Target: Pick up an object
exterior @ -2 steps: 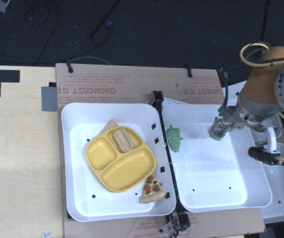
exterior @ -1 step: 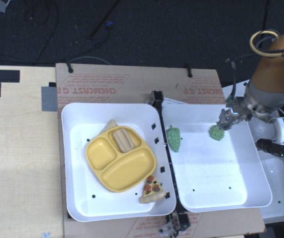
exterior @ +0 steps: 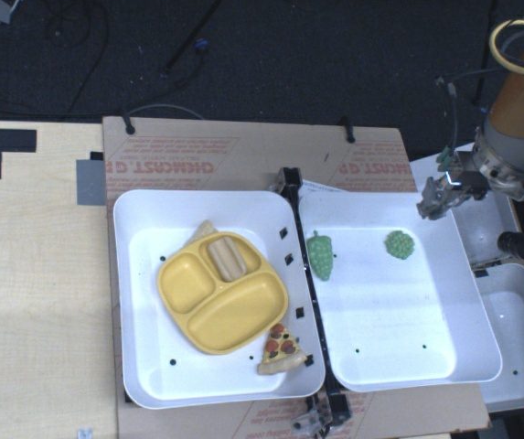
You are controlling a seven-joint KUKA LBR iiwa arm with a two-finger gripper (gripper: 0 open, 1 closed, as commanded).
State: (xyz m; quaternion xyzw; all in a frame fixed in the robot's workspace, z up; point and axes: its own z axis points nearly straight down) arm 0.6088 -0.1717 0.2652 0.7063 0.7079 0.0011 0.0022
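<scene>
Grey metal two-finger gripper (exterior: 437, 199) sits at the upper right corner of the right white bin (exterior: 481, 337), just outside its rim; whether it is open or closed cannot be told from here, and nothing shows between the tips.

Nearest thing to it: small round green bumpy toy (exterior: 400, 244), inside the right white bin, down and to the left of the gripper, near but apart. It is roughly round, so no long axis to match.

Farther left in that bin, against the divider wall: longer green leafy toy (exterior: 320, 254), long axis running up-down in view.

Judgement: the round green toy is the likeliest target; the move needs a short reach inward and down.
</scene>
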